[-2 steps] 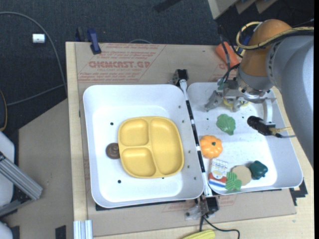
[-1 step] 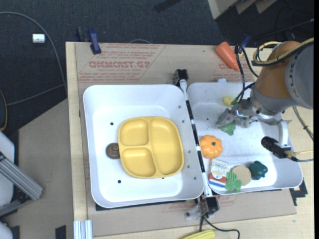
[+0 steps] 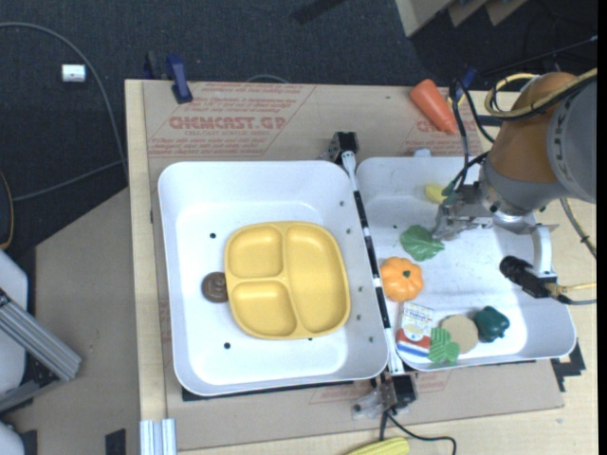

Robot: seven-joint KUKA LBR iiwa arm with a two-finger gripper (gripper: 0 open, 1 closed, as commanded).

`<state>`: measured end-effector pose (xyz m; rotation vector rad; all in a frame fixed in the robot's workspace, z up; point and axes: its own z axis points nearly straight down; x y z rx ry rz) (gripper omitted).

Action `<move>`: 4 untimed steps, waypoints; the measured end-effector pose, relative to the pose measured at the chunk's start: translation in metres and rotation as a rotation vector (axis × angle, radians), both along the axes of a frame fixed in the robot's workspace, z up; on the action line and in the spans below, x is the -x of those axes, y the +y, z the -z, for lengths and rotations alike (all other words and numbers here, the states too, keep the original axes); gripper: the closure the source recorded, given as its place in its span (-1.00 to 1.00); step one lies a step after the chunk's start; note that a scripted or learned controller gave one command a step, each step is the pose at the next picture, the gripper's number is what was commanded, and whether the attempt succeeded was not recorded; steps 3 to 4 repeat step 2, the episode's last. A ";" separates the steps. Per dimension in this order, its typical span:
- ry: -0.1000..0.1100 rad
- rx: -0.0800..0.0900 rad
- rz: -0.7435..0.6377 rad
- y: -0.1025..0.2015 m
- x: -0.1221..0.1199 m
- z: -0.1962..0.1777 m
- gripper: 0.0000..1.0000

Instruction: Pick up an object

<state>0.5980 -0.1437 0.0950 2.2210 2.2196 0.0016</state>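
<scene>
Dark carpet floor (image 3: 85, 140), brown cardboard-topped bench (image 3: 237, 112). Two glossy white bins: left bin (image 3: 180, 216) holds a yellow three-compartment plastic tray (image 3: 285, 280); right bin (image 3: 541, 335) holds small toy foods. Arm (image 3: 545, 140) reaches in from right, wrist angled down. Gripper (image 3: 444, 224) sits just above a green leafy toy (image 3: 420, 244); can't tell its state. Orange toy pumpkin (image 3: 400, 279) nearby.

Bright, even overhead light; soft shadows, slight overall blur.
</scene>
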 end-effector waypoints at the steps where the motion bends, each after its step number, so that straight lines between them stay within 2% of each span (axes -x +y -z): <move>1: 0.000 0.000 0.000 0.000 0.000 0.000 -1.00; 2: 0.018 -0.001 0.003 0.006 -0.065 0.013 -1.00; 4: 0.018 -0.001 0.003 0.006 -0.065 0.013 -1.00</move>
